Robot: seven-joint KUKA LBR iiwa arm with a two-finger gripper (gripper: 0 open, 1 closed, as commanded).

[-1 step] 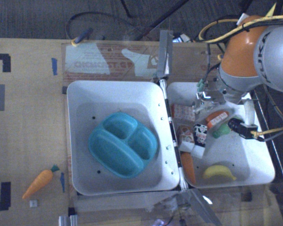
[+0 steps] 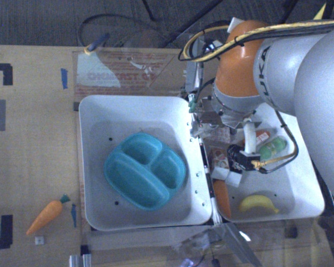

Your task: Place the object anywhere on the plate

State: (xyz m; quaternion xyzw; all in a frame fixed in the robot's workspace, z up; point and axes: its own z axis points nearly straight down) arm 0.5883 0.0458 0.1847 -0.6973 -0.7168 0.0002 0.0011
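Observation:
A teal divided plate (image 2: 146, 171) lies in the left white bin (image 2: 100, 113). My gripper (image 2: 218, 149) hangs over the left part of the right bin (image 2: 306, 196), just past the wall between the two bins, under the orange-banded wrist. Below it lie a brownish packet (image 2: 219, 159) and a white block (image 2: 226, 176). A yellow banana (image 2: 258, 203), an orange item (image 2: 222, 198) and a green object (image 2: 273, 147) also lie in the right bin. Whether anything sits between the fingers is hidden by the wrist.
A toy carrot (image 2: 45, 216) lies on the wooden bench left of the bins. A clear sheet and cardboard (image 2: 122, 71) sit behind the left bin. Cables (image 2: 278, 159) loop off the wrist over the right bin.

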